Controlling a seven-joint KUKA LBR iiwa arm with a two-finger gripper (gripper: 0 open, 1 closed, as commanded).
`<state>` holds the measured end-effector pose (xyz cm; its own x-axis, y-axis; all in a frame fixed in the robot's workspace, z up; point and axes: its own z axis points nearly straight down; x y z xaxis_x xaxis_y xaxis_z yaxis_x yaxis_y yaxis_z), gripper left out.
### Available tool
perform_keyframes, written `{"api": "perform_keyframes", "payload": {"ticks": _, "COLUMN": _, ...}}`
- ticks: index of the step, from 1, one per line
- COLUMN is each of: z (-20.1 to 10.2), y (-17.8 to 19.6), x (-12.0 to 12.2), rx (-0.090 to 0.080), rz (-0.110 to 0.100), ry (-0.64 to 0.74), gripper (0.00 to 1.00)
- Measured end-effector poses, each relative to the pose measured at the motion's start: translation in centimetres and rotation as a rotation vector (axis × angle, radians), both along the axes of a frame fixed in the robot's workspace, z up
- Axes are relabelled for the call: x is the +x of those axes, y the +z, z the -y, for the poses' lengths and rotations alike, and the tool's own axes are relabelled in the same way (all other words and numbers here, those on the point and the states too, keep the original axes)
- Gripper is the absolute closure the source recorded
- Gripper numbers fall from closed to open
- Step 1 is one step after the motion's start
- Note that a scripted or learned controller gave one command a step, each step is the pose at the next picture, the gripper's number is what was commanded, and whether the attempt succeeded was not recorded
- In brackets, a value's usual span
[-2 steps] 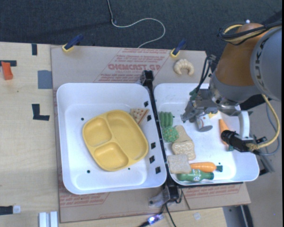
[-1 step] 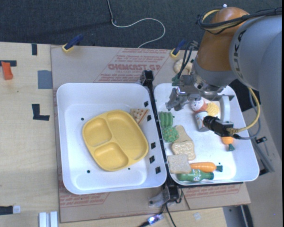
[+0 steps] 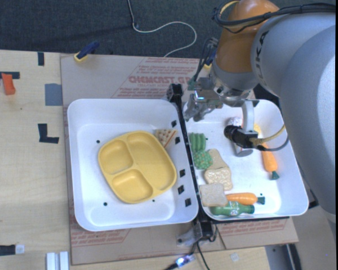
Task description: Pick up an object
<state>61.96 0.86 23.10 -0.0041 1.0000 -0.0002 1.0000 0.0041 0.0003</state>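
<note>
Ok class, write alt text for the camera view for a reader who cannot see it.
A grey and orange robot arm holds its gripper above the top of the right bin, which contains toy food including two carrots. The left bin holds a yellow divided plate.

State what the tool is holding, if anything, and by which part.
Cannot be told. The tool sits at the top of the right bin, above the green food, and no item shows between its tips.
</note>
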Motion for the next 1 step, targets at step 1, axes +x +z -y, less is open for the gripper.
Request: {"api": "perform_keyframes", "payload": {"ticks": 1, "z": -4.57, "y": -1.04, "x": 2.25, "rx": 0.001, "rz": -0.001, "ry": 0.001, "gripper": 1.0}}
